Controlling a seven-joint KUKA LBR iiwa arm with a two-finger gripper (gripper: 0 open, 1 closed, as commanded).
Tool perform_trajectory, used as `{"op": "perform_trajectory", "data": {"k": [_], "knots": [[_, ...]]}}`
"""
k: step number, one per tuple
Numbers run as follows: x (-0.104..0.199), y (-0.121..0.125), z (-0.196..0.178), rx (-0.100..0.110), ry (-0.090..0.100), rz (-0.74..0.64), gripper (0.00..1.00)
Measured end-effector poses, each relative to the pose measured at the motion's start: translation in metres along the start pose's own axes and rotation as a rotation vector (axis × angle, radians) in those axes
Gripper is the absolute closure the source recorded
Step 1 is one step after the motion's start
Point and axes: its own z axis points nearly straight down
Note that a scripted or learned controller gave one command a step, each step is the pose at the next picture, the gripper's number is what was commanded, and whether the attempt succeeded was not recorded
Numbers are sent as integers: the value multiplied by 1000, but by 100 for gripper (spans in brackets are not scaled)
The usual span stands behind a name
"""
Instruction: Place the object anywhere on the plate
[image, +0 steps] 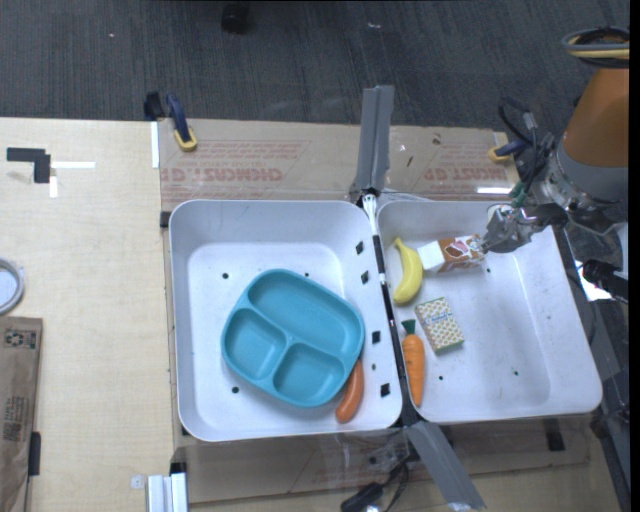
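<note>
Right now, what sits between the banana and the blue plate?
In the camera view, only the two bins' adjoining white walls separate the banana from the blue plate; no other object lies between.

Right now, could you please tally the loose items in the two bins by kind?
Blue divided plate: 1
Banana: 1
Carrot: 1
Sausage: 1
Small carton: 1
Patterned box: 1
Total: 6
</note>
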Motion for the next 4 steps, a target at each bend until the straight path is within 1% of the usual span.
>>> {"op": "perform_trajectory", "data": {"k": [1, 2, 3, 4], "knots": [[62, 26, 36, 4, 1, -79, 100], [151, 21, 35, 2, 1, -399, 100], [205, -39, -10, 2, 1, -655, 100], [200, -53, 36, 3, 1, -490, 100]]}}
